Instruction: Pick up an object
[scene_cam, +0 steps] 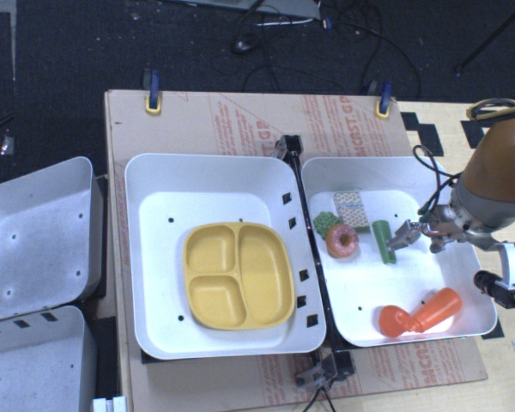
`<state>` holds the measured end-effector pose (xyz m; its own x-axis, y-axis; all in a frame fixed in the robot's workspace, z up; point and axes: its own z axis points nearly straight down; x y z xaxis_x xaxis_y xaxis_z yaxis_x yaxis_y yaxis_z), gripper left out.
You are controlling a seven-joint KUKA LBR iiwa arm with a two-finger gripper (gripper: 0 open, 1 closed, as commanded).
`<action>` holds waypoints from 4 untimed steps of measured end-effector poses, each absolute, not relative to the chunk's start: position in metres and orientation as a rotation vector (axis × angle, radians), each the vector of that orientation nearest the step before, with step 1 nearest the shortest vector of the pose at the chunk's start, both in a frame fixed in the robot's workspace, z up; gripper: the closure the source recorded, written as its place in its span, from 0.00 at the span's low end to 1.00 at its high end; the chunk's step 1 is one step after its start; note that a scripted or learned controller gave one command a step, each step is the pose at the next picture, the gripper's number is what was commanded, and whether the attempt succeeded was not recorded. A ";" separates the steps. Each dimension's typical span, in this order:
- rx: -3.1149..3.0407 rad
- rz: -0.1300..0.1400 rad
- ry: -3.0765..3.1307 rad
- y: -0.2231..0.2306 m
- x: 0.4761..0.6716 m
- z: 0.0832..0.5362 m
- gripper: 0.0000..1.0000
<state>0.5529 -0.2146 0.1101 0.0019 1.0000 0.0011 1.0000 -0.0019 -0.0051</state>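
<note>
The right bin holds several small objects. A pink-frosted doughnut lies next to a green leafy piece, with a patterned packet behind them. A green cylinder lies at the bin's middle. An orange bottle-shaped toy rests near the front wall. My gripper hangs just right of the green cylinder, its fingers spread open with nothing between them. One fingertip sits close to the cylinder; I cannot tell whether it touches.
The left bin holds a yellow divided plate. A black divider runs between the bins. The arm's grey wrist and orange band stand over the right bin's right wall. Grey trays lie off the bench's left.
</note>
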 end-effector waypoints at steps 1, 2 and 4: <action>-2.221 0.002 -2.219 -0.214 0.553 0.091 0.00; -2.223 0.000 -2.222 -0.214 0.554 0.103 1.00; -2.223 -0.004 -2.229 -0.210 0.547 0.215 1.00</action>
